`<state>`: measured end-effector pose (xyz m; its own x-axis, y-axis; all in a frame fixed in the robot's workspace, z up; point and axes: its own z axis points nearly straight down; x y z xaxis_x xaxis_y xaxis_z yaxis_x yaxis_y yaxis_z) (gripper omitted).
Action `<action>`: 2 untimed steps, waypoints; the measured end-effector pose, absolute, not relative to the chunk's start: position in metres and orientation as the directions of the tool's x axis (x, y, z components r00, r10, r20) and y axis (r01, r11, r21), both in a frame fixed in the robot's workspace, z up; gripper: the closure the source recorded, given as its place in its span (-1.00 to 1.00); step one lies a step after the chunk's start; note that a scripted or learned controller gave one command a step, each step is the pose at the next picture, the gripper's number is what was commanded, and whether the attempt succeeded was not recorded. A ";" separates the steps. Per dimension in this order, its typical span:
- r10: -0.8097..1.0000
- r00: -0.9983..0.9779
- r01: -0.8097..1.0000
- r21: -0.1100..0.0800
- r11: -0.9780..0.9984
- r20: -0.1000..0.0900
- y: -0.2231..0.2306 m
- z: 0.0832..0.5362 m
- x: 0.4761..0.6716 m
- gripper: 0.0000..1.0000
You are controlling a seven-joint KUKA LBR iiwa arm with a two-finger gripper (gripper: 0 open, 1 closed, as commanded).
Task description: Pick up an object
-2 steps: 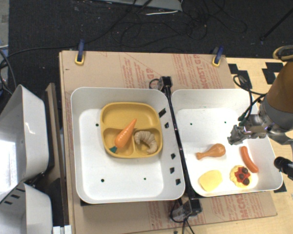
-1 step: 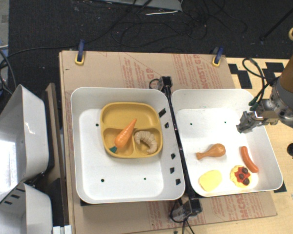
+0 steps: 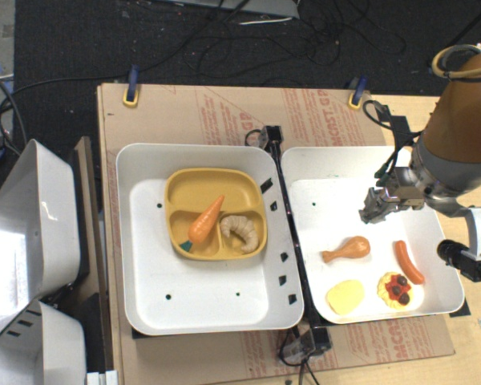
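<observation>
My gripper (image 3: 376, 208) hangs over the right bin (image 3: 329, 207), above and slightly right of a chicken drumstick (image 3: 349, 250). Nothing shows between its fingers. Further right in that bin lies a red sausage (image 3: 409, 262). Near the front edge sit a yellow round slice (image 3: 345, 297) and a small pizza piece (image 3: 398, 289). In the left bin (image 3: 144, 239) a yellow divided plate (image 3: 180, 184) holds an orange carrot (image 3: 206, 219) and a pale shrimp (image 3: 241, 231).
The two bins meet along a black divider (image 3: 284, 215) on a cardboard-covered bench (image 3: 224, 111). White containers (image 3: 28, 223) stand off the bench at the left. Cables lie on the dark floor behind.
</observation>
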<state>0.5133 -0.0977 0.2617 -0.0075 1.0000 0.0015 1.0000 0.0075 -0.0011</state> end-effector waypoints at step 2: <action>1.000 -0.008 1.000 0.000 0.008 0.001 0.004 0.248 0.515 1.00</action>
